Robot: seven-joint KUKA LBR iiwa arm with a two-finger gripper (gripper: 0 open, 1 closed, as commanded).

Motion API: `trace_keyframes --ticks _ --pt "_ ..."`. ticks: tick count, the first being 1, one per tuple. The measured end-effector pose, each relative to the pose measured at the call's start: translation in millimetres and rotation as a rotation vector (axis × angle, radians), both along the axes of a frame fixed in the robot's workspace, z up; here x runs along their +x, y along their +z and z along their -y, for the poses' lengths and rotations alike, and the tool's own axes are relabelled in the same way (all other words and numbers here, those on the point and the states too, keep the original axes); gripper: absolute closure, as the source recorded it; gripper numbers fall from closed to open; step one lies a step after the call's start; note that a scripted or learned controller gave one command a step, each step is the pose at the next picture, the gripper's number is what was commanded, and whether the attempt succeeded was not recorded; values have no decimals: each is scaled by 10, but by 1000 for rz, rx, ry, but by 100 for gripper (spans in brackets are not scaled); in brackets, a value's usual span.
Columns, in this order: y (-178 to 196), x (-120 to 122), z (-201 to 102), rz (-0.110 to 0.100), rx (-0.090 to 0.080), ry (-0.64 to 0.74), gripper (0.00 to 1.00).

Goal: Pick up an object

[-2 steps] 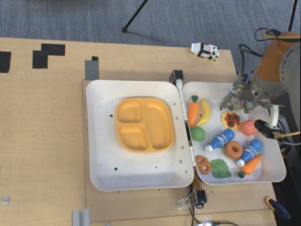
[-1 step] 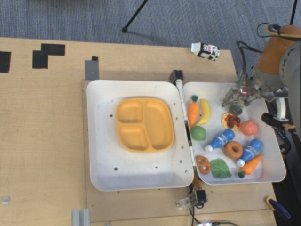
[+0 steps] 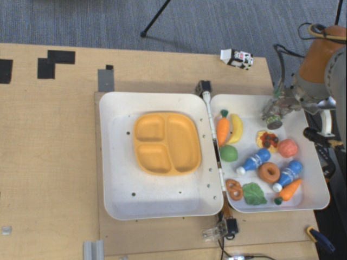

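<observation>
The right bin (image 3: 246, 104) holds a heap of toy food: a carrot (image 3: 223, 130), a banana (image 3: 236, 128), a green lime (image 3: 229, 153), two blue bottles (image 3: 255, 161) (image 3: 288, 174), a brown donut (image 3: 268, 172), a pink ball (image 3: 288, 148), a pretzel (image 3: 234, 188), a green leafy piece (image 3: 254, 194), a second carrot (image 3: 290, 190) and a red-and-yellow piece (image 3: 267, 140). My gripper (image 3: 274, 115) hangs over the bin's far right part, just above the red-and-yellow piece. I see no object lifted with it.
The left bin (image 3: 116, 161) holds a yellow divided plate (image 3: 165, 143). A small black-and-white item (image 3: 237, 58) lies on the bench behind the bins. Black tape patches (image 3: 54, 62) mark the bench at far left. Clips (image 3: 204, 87) (image 3: 222, 229) sit at the seam between bins.
</observation>
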State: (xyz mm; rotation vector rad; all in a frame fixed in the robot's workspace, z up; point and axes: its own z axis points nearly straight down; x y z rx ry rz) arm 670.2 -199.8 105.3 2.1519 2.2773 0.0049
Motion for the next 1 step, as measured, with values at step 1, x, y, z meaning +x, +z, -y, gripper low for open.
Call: trace_keyframes --ticks 1 --pt "820 1 -173 -2 2 -76 100"
